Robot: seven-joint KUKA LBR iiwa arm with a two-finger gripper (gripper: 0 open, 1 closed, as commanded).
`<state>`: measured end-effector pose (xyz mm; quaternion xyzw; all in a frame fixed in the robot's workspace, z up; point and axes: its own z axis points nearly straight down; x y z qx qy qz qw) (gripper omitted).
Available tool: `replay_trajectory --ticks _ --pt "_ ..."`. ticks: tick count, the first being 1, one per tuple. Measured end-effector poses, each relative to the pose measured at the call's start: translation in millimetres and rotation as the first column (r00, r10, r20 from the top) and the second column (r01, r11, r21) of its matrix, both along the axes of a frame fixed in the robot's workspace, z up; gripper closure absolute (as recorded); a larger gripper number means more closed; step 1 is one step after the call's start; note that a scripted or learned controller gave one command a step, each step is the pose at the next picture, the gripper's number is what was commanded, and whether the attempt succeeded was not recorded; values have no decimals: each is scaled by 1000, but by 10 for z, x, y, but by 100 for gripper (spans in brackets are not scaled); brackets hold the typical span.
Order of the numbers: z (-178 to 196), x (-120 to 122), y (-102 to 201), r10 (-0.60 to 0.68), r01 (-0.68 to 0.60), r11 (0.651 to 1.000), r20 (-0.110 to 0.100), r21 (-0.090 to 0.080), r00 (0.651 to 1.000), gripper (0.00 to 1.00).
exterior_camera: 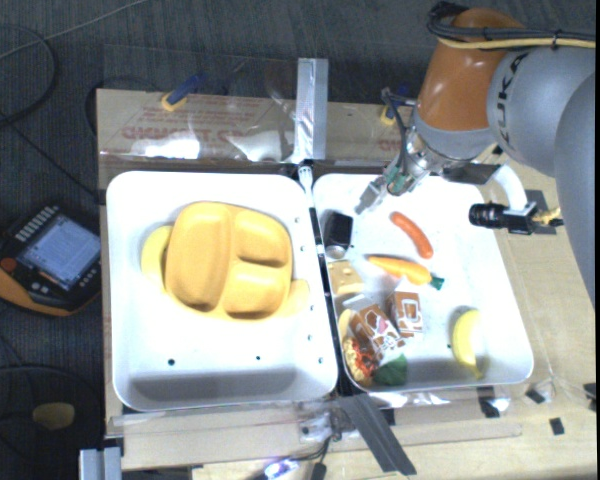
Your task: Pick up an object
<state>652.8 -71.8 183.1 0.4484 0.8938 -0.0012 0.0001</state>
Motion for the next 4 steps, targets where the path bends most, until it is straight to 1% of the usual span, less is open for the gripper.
replay_trajectory --ticks 1,2,3,4 --pt "26 160 80 223 -223 975 1 1 975 100" --pt "358 65 397 299 -299 954 1 1 954 100" --pt "356 65 400 300 -300 954 1 2 954 0" --pt "-6 -283 -1 -16 16 1000 -1 1 1000 0"
